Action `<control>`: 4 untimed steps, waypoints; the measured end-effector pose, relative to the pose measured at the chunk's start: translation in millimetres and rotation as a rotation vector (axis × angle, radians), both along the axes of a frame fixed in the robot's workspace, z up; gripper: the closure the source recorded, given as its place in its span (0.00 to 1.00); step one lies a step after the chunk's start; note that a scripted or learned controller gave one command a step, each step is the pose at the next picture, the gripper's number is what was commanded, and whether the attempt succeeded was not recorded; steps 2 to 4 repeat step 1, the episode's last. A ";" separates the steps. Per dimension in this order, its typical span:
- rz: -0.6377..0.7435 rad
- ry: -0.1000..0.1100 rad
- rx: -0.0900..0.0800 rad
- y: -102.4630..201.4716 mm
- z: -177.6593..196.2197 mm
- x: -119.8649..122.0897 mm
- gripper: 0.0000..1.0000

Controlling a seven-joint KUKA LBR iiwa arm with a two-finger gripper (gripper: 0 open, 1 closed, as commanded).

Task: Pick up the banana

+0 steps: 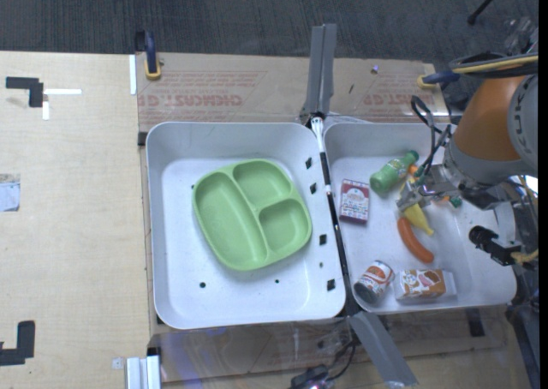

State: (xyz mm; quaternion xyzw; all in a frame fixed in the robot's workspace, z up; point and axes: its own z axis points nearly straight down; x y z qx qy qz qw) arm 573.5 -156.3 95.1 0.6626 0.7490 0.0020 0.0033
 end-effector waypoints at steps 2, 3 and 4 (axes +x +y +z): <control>-0.091 0.008 0.000 33.3 96.3 14.4 1.00; -0.091 0.008 0.000 33.3 96.3 14.4 1.00; -0.091 0.008 0.000 33.3 96.3 14.4 1.00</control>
